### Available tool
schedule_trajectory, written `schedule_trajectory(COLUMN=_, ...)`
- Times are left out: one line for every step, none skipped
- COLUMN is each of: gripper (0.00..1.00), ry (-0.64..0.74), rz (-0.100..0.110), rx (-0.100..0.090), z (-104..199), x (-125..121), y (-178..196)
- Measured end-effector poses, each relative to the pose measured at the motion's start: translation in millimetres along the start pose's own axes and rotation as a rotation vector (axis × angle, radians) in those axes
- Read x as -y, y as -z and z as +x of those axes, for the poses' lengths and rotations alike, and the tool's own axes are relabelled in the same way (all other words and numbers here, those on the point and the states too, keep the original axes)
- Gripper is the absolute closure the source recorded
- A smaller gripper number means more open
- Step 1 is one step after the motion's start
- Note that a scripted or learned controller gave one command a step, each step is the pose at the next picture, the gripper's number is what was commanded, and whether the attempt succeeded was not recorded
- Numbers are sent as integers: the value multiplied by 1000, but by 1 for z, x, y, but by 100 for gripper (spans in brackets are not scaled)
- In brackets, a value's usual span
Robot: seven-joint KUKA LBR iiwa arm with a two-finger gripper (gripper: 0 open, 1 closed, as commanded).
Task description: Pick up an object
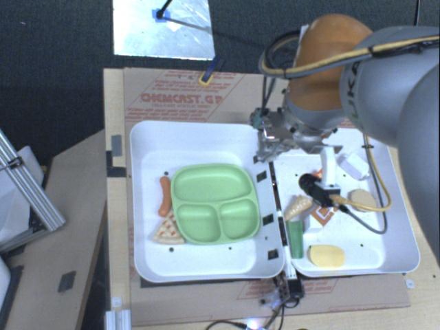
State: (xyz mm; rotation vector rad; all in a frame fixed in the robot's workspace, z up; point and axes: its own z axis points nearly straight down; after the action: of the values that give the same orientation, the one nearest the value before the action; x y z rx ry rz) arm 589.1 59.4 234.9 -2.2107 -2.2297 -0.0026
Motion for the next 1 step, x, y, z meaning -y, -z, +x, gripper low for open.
schedule_trajectory(gripper=100, ry=-7, rz=-2, rx=2, z=-6, x=-5, y=-2)
